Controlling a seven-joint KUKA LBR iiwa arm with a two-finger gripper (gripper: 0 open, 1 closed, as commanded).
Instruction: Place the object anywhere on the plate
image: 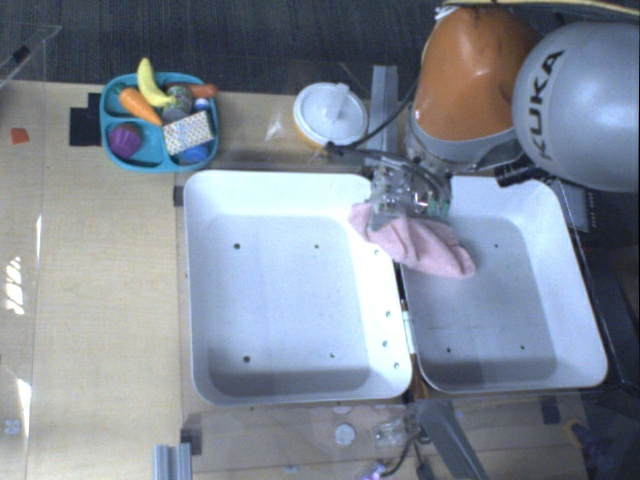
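Claw: the claw (400,206) hangs over the place where the two bins meet, near their top edge. I cannot tell how it is set.
Cloth: a pink cloth (424,245) sits right under the claw. It drapes over the wall between the bins, and most of it lies in the right bin.
Arm: the grey arm (575,98) with its orange band (470,63) comes in from the right, above the right bin.
Right bin: the right bin (540,358) is white, with the pink cloth at its upper left.
Left bin: the left bin (290,368) is white and lies just beside the right one.
Cup: a white cup with a lid (331,114) stands on the bench (90,298) above the left bin.
Plate: a blue plate (108,148) sits on the bench, up and to the left, well apart from the cloth.
In the plate: a toy banana (152,84), a toy carrot (139,104), a purple thing (126,141) and a speckled block (190,130).
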